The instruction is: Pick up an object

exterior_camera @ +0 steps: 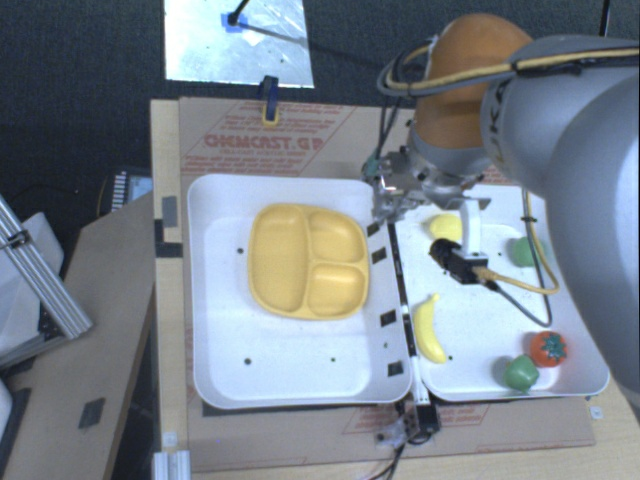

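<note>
My gripper (pixel 392 194) hangs over the top left corner of the right bin (pixel 470 388), close to the wall between the two bins. A yellow rounded object (pixel 446 227) lies just to its right, partly hidden by the wrist. Lower in the same bin a banana (pixel 430 330) lies near the left wall. I see nothing held in the gripper.
A red tomato-like object (pixel 548 347) and a green one (pixel 519 371) sit in the right bin's lower right corner. Another green piece (pixel 521 251) lies at mid right. The left bin (pixel 215 298) holds a yellow divided plate (pixel 305 261). The arm covers the right bin's upper right.
</note>
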Motion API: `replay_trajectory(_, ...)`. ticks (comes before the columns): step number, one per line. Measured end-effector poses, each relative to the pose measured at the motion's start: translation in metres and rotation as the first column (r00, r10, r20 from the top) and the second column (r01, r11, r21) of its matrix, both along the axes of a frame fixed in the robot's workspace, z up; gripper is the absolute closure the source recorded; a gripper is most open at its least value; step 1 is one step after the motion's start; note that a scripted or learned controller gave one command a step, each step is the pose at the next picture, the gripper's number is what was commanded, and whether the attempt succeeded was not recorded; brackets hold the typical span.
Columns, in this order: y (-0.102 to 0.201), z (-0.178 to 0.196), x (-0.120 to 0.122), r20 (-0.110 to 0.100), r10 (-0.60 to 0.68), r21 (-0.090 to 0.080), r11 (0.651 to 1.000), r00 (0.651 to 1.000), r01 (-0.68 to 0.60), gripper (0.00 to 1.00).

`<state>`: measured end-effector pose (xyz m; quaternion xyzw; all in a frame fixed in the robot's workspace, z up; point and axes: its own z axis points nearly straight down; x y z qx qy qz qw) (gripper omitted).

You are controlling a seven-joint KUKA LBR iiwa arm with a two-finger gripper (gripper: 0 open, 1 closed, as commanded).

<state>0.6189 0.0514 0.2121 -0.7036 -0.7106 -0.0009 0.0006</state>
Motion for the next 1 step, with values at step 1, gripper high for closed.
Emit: replay_trajectory(1,0.0466,-0.0023,-0.0075,0.001,0.0,0.0,1.0,1.0,0.0,1.0)
